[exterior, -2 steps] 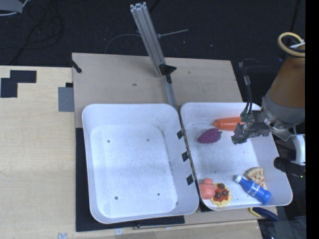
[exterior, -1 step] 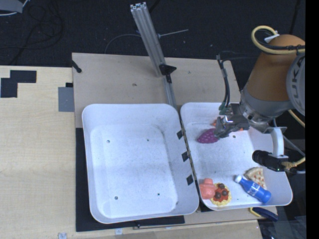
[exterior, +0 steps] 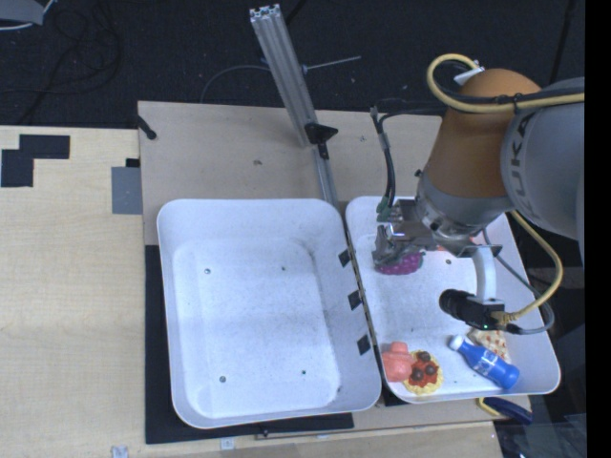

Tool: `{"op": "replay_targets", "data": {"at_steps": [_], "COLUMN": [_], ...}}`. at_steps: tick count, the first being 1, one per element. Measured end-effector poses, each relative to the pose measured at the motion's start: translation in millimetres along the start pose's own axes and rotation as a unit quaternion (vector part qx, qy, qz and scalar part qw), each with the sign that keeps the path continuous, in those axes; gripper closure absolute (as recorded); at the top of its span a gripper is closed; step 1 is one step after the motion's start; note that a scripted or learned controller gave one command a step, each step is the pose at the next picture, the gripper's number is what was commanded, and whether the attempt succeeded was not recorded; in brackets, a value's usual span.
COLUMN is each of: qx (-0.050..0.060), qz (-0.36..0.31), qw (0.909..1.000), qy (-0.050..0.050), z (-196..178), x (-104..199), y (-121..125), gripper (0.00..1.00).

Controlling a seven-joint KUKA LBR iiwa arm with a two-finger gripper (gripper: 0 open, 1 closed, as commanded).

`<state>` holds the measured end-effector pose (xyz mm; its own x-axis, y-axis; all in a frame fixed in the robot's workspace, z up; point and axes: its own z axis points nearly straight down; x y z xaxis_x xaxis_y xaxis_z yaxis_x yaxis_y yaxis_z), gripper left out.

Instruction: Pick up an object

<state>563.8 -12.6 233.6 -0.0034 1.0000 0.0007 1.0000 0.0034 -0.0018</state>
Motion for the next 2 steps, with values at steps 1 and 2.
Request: {"op": "replay_targets", "data": {"at_steps": [1,2], "qx": [-0.001,0.000], "qz": [0.000,0.001], "qw": [1.0000,1.0000], "qy": [0.000,-0.001], "z": [-2,-1], "x": [60,100], "y": [12,23], "gripper": [1.00,1.00]}}
